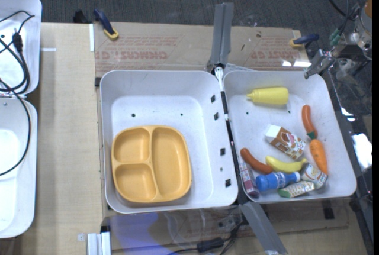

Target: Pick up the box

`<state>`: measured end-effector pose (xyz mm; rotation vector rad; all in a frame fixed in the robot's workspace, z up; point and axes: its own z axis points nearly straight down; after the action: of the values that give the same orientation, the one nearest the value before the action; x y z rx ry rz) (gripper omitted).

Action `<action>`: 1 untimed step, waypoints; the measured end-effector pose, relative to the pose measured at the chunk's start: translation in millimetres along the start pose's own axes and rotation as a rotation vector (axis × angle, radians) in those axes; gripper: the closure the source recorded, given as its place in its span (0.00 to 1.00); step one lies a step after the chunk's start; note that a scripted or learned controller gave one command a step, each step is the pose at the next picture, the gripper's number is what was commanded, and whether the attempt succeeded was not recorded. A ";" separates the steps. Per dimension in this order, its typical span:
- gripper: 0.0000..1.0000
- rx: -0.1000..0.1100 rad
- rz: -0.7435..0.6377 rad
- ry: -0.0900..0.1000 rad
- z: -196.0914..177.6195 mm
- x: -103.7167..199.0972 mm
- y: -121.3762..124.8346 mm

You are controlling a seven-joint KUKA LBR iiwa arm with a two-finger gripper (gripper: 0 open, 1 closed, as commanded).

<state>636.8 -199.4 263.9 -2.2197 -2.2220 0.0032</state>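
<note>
Box lies in right bin, claw at far corner

The small white-and-brown printed carton box (285, 141) lies just left of the orange plastic carrot (320, 156), above the yellow banana (285, 164). The claw (320, 62) hangs beyond the carrot; its grip state cannot be told.

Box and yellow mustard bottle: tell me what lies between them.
Bare white bin floor. In the camera view nothing sits between the box and the yellow mustard bottle in the right bin.
</note>
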 end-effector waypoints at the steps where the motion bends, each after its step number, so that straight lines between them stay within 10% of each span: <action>1: 0.00 0.000 0.230 -0.001 -177.2 53.3 -4.1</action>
<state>633.0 -146.0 441.0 -2.4609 -1.9532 0.0048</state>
